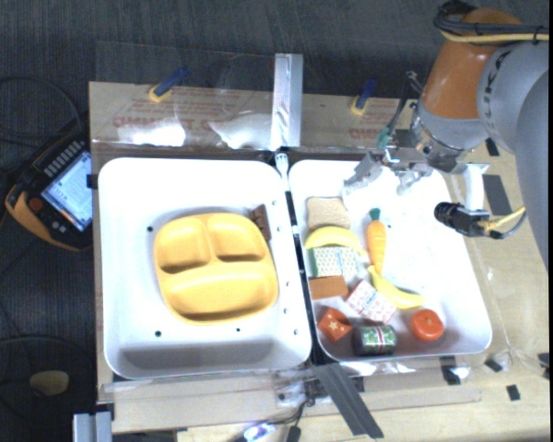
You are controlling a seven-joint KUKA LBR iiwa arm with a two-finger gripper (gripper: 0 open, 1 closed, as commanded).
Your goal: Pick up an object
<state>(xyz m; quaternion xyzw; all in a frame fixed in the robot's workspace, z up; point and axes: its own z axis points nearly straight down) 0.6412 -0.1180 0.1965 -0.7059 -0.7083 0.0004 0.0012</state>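
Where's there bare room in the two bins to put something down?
In the right bin, bare floor runs along the right wall, between the carrot and the rim, below the gripper. Its left side is crowded, bread down to the can. In the left bin, a margin rings the yellow tray, widest at the bottom.

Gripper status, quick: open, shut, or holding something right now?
Gripper: open, holding nothing, poised over the far end of the right-hand shallow white bin, above the orange plastic carrot.
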